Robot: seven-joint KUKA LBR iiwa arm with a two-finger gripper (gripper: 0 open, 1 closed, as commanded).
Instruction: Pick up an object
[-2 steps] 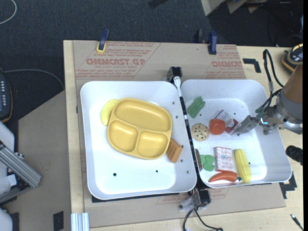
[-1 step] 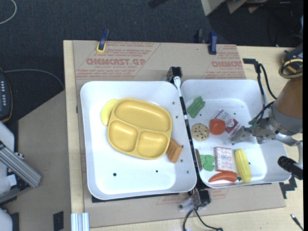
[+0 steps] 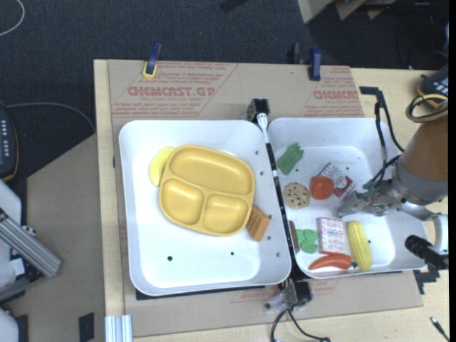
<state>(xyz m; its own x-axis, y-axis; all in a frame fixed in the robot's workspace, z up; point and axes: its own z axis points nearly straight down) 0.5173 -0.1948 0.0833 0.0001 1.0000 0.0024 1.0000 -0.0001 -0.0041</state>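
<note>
Nothing is picked up yet, judging by how things lie. The arm [image 3: 427, 155] reaches in from the right and its hand [image 3: 350, 204] hangs low inside the right bin [image 3: 370, 137], its metal tip pointing toward the middle of the bin floor. The tip is small and blurred against the white plastic, so I cannot tell whether it is spread or closed, and no object shows in its grip.

Every candidate rests on the bin floor. A red tomato [image 3: 321, 187] and a red-and-white packet [image 3: 336, 177] lie just up and left of the hand. A round cookie [image 3: 296, 194] sits farther left, with a green vegetable [image 3: 289, 158] above it near the divider. Below the hand lie a small snack box [image 3: 332, 234], a yellow corn cob [image 3: 358, 244], a green leafy piece [image 3: 308, 240] and a red chili [image 3: 330, 262] along the lower rim.

The left bin [image 3: 142, 234] carries a yellow divided tray [image 3: 206, 190] and a brown block [image 3: 258, 224], well apart from the hand.

What is left is nearly the whole job: settle on one item, likely the tomato or the packet since they are nearest, close on it and lift it clear of the bin.
</note>
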